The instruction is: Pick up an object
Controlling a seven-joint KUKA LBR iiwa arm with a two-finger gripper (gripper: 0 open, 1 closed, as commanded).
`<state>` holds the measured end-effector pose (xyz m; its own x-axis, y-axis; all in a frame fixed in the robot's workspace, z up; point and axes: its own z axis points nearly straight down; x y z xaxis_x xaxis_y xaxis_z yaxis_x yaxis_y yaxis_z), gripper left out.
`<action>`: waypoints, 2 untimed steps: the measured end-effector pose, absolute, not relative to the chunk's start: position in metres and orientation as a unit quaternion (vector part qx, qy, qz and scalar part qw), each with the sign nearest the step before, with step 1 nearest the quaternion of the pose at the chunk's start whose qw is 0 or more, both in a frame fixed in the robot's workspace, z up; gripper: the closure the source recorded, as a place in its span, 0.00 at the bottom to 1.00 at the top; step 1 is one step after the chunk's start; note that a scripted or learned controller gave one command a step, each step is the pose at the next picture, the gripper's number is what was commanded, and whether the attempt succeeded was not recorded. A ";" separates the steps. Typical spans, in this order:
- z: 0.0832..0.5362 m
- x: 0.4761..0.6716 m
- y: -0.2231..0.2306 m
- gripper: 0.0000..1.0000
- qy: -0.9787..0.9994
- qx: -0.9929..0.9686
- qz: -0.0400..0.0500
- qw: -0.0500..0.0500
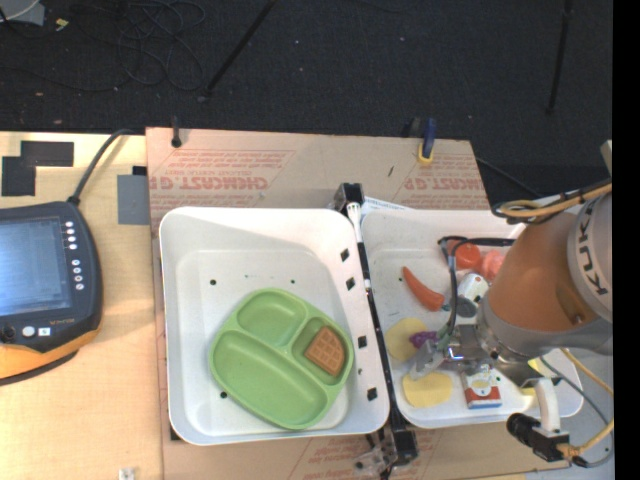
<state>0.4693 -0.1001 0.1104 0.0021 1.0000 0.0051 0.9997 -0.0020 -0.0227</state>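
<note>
**benchwatcher:** Looking at the right bin (395, 233) here. Anyone else make out where the gripper (440, 354) sits?

**kuka_fan:** Yep, down low in the near half of that bin, reaching in from the right under the orange band (525, 288) of the arm. Hangs right over a small purple piece (424, 340). Honestly can't tell whether wide or narrow, too dark and cluttered down there. No saying it's got hold of anything either.

**benchwatcher:** Same. What about the rest of the stuff around it?

**kuka_fan:** Pale yellow round piece (402, 334) just left of the purple one, touching or nearly so. Another yellow piece (428, 392) nearer the front wall. Little red, white and blue box (484, 397) just beside that, to the right. Red chili-looking thing (423, 287) further back, lying at a slant. Orange lump (482, 261) behind that, partly tucked behind the arm, maybe two items, hard to tell.

**benchwatcher:** And the left bin (190, 268)?

**kuka_fan:** Green divided plate (260, 368) lying flat in it, with a brown waffle-like square (325, 350) in the small right-hand compartment. Well apart from the gripper. Both bins on a cardboard sheet (250, 173) on the bench (115, 388), with a teach pendant (40, 278) off to the far left.
</note>
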 end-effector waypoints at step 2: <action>0.113 0.595 -0.181 0.00 -0.708 -0.706 0.000 -0.002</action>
<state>0.5948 -0.1814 0.1134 -0.0027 1.0000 -0.0032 1.0000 0.0027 0.0025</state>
